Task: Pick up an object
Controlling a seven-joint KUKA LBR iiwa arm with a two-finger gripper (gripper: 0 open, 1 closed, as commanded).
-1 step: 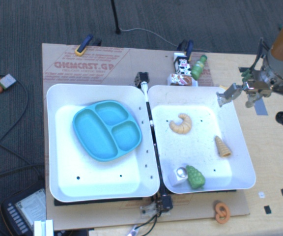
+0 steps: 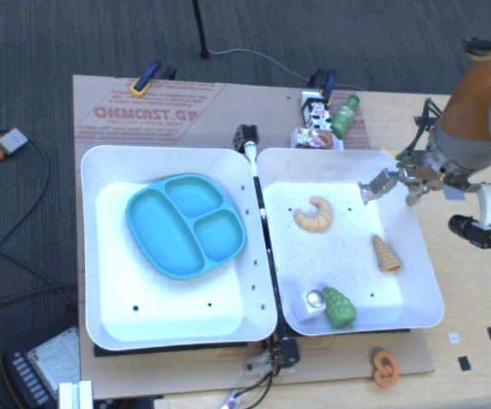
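White plastic bins sit side by side at mid-frame on a brown board. Left bin [image 2: 109,313]: holds a blue divided plate [image 2: 186,225], three compartments, lying flat in the bin's upper middle. Right bin [image 2: 416,301]: holds a tan croissant-shaped item [image 2: 315,215] in its upper left area, a tan cone-shaped item [image 2: 387,253] toward its right side, and a green leafy item [image 2: 340,307] at its lower edge, touching a small silver piece [image 2: 314,300] on its left.

Gripper [image 2: 392,186]: positioned at the right bin's upper right corner, at centre right of the frame, above the rim area. Fingers spread apart, one [image 2: 376,184] reaching left over the bin, nothing between them. Croissant-shaped item lies near, to the lower left of the gripper; cone-shaped item lies below it.

Outside the bins: a green bottle [image 2: 344,116] at upper centre, an orange ring-shaped item [image 2: 385,367] on the board at lower right.
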